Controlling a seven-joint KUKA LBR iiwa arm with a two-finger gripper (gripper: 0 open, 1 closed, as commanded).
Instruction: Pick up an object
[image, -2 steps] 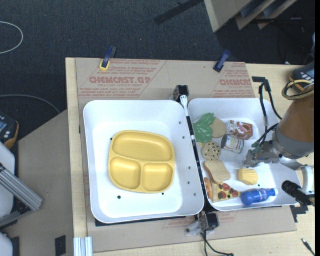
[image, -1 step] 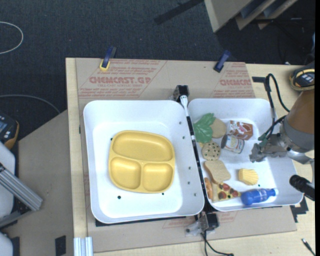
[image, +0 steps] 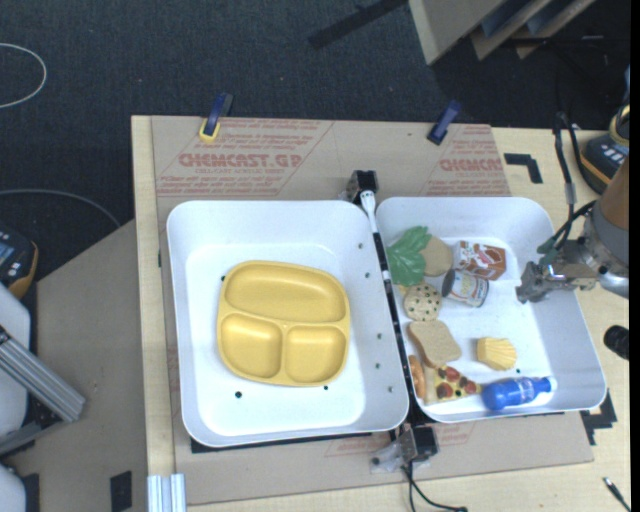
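We see food toys clustered in the right bin (image: 560, 330): leaf (image: 408, 254), cookie (image: 422, 301), bread (image: 434, 343), cheese (image: 496, 352), bottle (image: 516, 392). The gripper (image: 535, 283) hangs over the bin's bare right side, nothing between its fingers. A yellow tray (image: 284, 322) fills the left bin (image: 200, 300).

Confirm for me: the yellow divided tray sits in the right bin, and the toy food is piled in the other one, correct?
Not quite. The camera view shows the yellow divided tray in the left bin. The toy food is piled in the other one, the right bin, as you said.
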